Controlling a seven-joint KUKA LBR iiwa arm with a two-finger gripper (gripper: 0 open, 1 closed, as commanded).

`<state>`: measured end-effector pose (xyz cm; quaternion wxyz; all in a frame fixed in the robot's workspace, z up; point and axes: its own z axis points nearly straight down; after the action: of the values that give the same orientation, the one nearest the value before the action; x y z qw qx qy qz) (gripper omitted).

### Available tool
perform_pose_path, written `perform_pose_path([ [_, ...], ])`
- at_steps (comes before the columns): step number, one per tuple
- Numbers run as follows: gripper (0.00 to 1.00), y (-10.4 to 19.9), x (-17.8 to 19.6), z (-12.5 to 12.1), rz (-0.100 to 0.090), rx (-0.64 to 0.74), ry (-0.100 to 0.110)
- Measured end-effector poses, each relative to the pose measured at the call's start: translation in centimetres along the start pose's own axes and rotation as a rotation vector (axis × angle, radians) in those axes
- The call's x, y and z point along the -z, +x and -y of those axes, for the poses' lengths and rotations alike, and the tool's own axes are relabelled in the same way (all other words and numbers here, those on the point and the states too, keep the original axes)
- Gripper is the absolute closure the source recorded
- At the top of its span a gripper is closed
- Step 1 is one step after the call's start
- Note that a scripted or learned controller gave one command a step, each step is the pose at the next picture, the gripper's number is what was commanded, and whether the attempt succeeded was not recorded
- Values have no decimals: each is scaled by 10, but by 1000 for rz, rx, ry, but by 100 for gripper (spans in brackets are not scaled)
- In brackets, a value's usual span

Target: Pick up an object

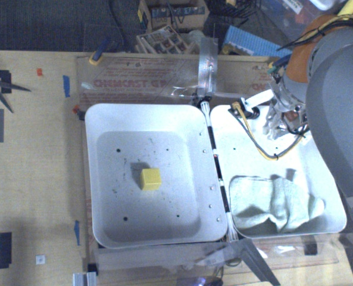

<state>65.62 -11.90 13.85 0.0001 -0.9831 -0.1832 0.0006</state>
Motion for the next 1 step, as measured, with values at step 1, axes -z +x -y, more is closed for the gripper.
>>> perform_pose_path([
  [1, 100, 0, -20, 30, 2, -157, 5],
])
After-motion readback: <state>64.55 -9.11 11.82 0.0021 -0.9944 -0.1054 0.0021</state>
